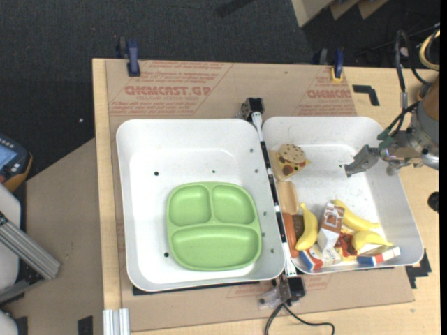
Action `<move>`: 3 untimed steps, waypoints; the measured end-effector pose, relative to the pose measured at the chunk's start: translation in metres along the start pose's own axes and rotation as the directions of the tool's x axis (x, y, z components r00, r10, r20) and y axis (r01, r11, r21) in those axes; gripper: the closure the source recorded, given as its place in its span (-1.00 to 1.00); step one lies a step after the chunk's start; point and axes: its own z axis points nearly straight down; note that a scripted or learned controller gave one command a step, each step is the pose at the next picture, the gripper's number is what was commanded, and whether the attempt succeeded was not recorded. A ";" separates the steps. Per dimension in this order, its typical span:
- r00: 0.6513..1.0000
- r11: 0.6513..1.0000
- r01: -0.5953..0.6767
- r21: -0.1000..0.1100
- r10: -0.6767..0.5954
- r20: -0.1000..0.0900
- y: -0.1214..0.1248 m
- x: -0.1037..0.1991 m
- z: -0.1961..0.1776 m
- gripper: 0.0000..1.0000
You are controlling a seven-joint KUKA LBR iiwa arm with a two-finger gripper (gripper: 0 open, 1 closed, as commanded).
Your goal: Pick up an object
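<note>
While hovering with the grey two-finger gripper (362, 160), grip state untellable, by the right white bin's (391, 201) far edge, risks glancing off the jumbled yellow plastic bananas (360, 227).

arm (427, 128) cut off at R edge | claw (363, 160) fingers too small to tell

Toy food sits heaped in the right bin's (391, 135) near end: yellow bananas (363, 223), small cartons (330, 229), a hot dog (288, 202). A cookie (292, 158) lies apart, farther back left.
</note>
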 end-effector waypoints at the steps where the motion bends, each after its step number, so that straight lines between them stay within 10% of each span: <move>1: 1.000 1.000 -0.006 0.027 0.006 -0.008 -0.029 0.058 0.113 -1.00; 2: 1.000 1.000 -0.011 0.011 0.011 0.000 -0.030 0.056 0.147 -1.00; 3: 1.000 1.000 -0.011 0.012 0.011 -0.001 -0.031 0.057 0.139 1.00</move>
